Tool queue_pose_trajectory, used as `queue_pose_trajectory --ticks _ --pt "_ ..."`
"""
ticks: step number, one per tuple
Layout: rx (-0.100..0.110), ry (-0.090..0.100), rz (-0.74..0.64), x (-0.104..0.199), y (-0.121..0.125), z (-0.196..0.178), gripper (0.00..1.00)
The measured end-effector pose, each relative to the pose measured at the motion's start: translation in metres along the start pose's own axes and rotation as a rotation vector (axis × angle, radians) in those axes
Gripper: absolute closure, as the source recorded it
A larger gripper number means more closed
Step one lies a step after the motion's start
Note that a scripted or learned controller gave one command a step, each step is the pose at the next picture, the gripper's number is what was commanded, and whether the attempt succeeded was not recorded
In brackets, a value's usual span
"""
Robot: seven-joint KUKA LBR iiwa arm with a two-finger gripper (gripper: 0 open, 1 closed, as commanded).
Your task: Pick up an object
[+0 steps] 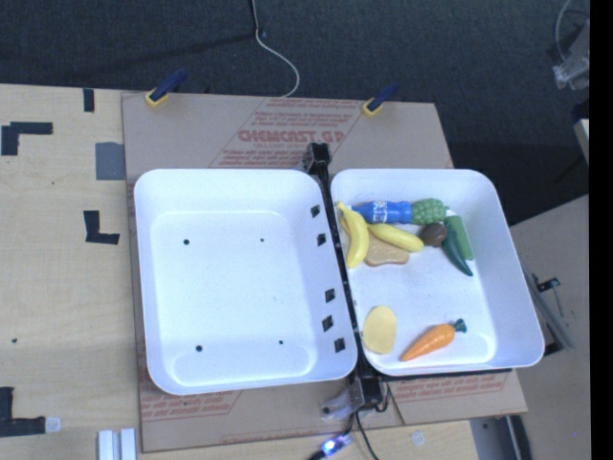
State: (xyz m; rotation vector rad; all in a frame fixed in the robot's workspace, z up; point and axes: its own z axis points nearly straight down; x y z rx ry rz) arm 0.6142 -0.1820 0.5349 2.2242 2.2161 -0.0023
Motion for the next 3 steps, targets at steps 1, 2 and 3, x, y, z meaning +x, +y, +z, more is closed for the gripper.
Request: queue_pose_trajectory --ticks 1,2,3 --pt "0.001 -0.001 0.0 -0.045 0.002 0.001 1.0" --pt "0.0 0.002 -0.002 -0.042 -0.053 -0.001 1.0" --pt "0.001 0.002 -0.004 -0.042 -0.068 0.0 1.0"
